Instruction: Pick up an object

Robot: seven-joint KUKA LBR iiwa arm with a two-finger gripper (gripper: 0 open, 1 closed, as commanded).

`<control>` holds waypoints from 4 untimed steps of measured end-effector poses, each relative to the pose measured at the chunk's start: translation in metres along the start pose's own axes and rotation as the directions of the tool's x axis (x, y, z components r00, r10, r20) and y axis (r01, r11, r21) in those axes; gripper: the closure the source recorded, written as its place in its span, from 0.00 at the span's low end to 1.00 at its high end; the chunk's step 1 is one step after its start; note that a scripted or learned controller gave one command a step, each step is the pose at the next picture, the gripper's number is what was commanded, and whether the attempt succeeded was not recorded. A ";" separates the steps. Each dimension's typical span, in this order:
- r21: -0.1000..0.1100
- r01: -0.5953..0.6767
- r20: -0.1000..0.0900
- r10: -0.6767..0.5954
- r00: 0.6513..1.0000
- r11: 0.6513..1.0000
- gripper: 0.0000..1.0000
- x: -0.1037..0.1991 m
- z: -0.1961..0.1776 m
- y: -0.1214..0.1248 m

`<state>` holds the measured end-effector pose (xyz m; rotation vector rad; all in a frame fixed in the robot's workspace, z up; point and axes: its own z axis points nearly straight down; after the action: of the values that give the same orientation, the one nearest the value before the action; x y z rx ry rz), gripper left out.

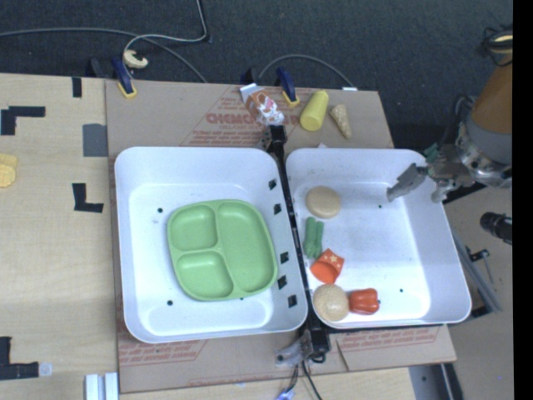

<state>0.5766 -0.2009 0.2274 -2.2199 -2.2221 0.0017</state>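
Up at the far right edge of the right bin, the gripper hangs with its two grey fingers spread apart and nothing between them. One finger reaches out over the bin's white floor; the other sits nearer the rim. Behind them the grey wrist and the orange band of the arm lead off to the right.

Well to the left of the fingers, along the bin's left wall, lie the pickable things. A pale round bun lies farthest from the camera. Just near of it is a green pod-shaped piece, lying lengthwise beside the wall. Next comes an orange-red piece, touching or almost touching the green one. In the near left corner a second pale round piece sits just beside a red pepper-like piece.

The left bin holds a green divided plate with three compartments, lying flat.

Beyond the bins, on the brown cardboard, are a yellow cylinder, a tan cone just beside it, and a small printed packet.
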 end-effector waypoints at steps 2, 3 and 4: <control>0.002 0.001 -0.001 -0.001 1.000 1.000 0.00 0.108 0.112 0.033; -0.002 0.000 0.000 0.000 1.000 1.000 0.00 0.105 0.141 0.030; -0.003 0.002 0.000 -0.002 1.000 1.000 0.00 0.102 0.141 0.048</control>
<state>0.6238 -0.0993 0.0858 -2.2196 -2.2251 -0.0019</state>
